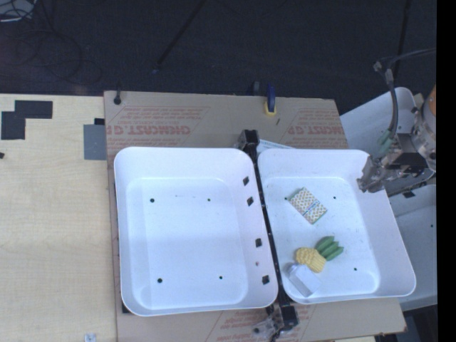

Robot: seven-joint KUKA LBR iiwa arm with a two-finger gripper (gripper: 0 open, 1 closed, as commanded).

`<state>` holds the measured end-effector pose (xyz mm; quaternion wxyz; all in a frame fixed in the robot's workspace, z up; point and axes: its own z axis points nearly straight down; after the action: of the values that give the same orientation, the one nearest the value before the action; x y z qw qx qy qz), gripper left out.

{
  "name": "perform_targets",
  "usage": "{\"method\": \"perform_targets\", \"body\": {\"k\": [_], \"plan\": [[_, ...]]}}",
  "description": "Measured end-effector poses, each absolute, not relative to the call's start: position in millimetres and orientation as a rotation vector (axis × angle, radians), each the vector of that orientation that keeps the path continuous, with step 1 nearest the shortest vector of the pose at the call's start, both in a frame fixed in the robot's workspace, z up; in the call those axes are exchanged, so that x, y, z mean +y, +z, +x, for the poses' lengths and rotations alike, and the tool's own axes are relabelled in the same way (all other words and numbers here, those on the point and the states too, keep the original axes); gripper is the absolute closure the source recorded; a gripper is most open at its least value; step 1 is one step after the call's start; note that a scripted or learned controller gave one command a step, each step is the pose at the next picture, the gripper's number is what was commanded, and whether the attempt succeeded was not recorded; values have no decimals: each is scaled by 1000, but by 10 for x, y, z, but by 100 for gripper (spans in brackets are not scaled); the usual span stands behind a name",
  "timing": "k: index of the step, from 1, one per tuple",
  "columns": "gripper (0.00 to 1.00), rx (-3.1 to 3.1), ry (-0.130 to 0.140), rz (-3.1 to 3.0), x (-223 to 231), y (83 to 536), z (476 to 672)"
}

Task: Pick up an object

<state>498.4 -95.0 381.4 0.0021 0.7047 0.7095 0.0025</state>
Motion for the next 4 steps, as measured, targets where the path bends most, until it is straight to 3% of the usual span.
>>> {"method": "perform_targets", "body": {"k": [1,2,4], "plan": [[100,2233,8,2207,43,4443,5078],[100,2224,-15,2231,-277,3511,4816],[100,2224,-11,2229,-289,3745,4837]]}}
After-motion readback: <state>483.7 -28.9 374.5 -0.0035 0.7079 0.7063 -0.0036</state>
